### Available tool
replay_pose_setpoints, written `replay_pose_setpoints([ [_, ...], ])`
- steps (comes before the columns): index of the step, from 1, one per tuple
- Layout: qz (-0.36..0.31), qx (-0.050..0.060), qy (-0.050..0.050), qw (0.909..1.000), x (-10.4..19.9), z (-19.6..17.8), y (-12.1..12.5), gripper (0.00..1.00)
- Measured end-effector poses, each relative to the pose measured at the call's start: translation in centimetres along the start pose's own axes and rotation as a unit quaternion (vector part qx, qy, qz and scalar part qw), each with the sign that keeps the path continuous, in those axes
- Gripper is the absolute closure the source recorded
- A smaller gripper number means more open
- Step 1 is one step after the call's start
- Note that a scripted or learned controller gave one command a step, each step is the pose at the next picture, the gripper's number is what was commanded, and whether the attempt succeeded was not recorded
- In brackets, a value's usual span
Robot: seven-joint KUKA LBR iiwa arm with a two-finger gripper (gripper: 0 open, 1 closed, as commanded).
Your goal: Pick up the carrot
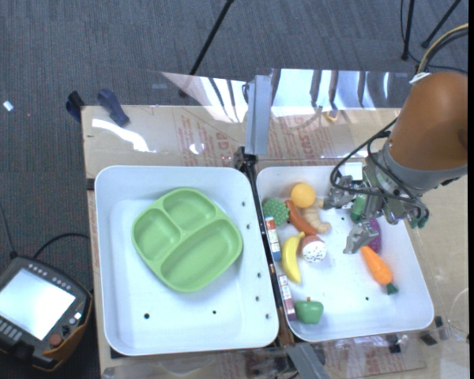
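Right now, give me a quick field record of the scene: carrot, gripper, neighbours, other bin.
carrot: lying in the right bin, toward its right side, tip pointing up-left
gripper: above the right bin, just up-left of the carrot; carrot not between its fingers
neighbours: purple vegetable by the carrot's tip; banana, green pepper further left
left bin: holds a green divided plate

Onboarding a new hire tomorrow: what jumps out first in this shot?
The green plate with three sections, alone in the left bin. Then the arm's orange band over the right bin, with the gripper low beside the carrot. A cluster of toy food lies along that bin's left side, including a banana and green apple.
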State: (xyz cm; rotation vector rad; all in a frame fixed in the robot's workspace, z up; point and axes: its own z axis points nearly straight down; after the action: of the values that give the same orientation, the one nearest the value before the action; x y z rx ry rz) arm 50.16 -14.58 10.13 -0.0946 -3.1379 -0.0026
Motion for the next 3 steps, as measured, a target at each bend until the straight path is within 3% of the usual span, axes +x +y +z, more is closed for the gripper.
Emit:
replay_pose_setpoints([
  [1, -0.104, 0.000, -0.003, 0.9946, -7.3, -9.5, 2.5, 0.00],
  [2, -0.142, 0.000, -0.001, 0.9899, 2.4, 1.4, -3.2, 0.00],
  [3, -0.130, 0.000, -0.003, 0.9916, -13.1, 0.4, -0.6, 0.00],
])
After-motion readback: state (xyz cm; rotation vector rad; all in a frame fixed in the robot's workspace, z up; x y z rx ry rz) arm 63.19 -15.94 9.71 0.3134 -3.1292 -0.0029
